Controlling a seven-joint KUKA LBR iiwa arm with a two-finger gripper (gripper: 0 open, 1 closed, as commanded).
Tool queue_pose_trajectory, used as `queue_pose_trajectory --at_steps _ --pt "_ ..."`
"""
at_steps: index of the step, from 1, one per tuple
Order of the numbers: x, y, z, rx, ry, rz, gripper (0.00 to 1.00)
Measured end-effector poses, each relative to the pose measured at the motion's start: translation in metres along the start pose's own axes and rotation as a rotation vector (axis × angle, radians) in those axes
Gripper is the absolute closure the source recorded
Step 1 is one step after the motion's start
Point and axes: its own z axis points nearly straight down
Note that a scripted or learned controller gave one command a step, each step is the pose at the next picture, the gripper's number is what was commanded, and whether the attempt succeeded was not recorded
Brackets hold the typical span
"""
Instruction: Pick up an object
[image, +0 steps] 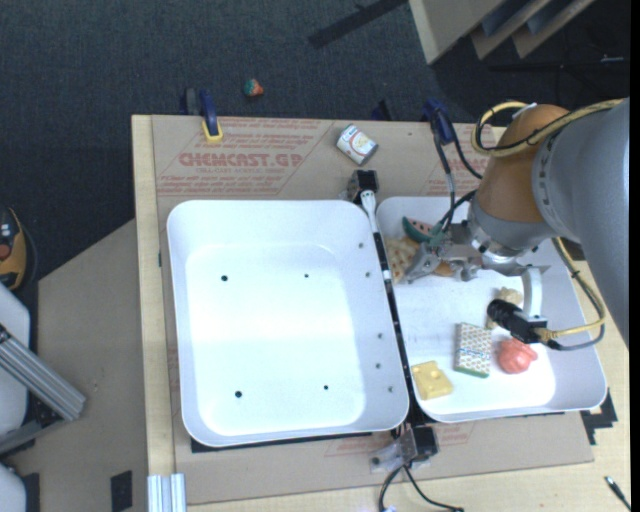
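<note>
While the gripper sits low in the right bin, I cannot tell how its jaws stand. Past it lie a yellow block, sponge and pink toy. It might grab nothing.

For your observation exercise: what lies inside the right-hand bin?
The right-hand bin holds a yellow block, a speckled sponge and a pink object. The gripper and arm cover part of its far end.
</note>
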Motion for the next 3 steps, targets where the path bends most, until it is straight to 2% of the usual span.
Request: queue_pose_trajectory --at_steps 1,2,3 --pt "-0.021 0.04 0.004 0.006 0.002 0.002 0.0" --pt "-0.024 0.054 0.008 0.045 0.01 0.0 0.0" --pt "-0.014 0.053 0.007 0.041 -0.009 0.007 0.0"
